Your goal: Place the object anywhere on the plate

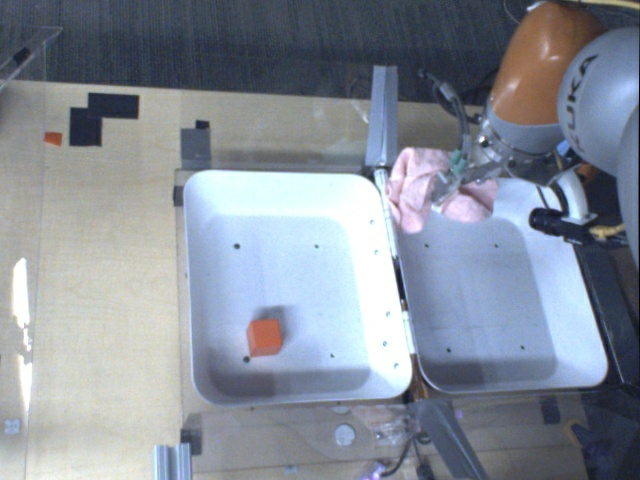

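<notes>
A crumpled pink cloth (415, 190) lies bunched in the far left corner of the right bin (500, 298), partly draped over the rim between the bins. My gripper (447, 183) reaches in from the right and sits on the cloth, its thin fingers (462, 173) close together with pink folds gathered around them. It looks shut on the cloth. A small orange block (265, 337) rests on the floor of the left bin (290, 218), near its front left, far from the gripper.
The grey arm with its orange band (535, 58) hangs over the right bin's far right corner. A black cable and fitting (560, 223) run along that bin's right rim. A grey upright post (380, 118) stands behind the divide between the bins.
</notes>
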Controlling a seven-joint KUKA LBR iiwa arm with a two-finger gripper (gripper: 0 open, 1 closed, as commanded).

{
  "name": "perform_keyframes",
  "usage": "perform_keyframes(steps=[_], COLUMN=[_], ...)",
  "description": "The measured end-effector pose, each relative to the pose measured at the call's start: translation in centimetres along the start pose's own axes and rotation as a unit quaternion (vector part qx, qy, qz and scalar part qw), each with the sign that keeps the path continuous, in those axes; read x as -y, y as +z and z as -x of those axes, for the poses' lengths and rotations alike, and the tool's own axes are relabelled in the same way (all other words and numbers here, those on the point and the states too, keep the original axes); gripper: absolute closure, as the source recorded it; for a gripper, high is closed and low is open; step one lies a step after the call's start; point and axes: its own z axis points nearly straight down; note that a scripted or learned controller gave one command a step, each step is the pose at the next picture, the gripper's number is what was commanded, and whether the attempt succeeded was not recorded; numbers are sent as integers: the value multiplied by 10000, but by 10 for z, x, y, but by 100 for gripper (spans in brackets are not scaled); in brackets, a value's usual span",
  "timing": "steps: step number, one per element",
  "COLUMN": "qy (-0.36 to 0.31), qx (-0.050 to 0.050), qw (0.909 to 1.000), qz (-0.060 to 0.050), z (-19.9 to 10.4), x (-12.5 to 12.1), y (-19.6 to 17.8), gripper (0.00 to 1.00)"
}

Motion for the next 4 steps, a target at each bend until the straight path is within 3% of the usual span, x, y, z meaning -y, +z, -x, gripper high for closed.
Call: perform_keyframes(steps=[1, 2, 3, 4], qy=[-37, -2041, -3961, -5339], qx=[3, -3, -7, -11], qw=[10000, 9789, 9182, 8455], qz=[7, 5, 13, 17], z=[0, -56, -114, -172], x=[-3, 5, 12, 5], y=[-38, -36, -36, -34], gripper=[100, 100, 100, 100])
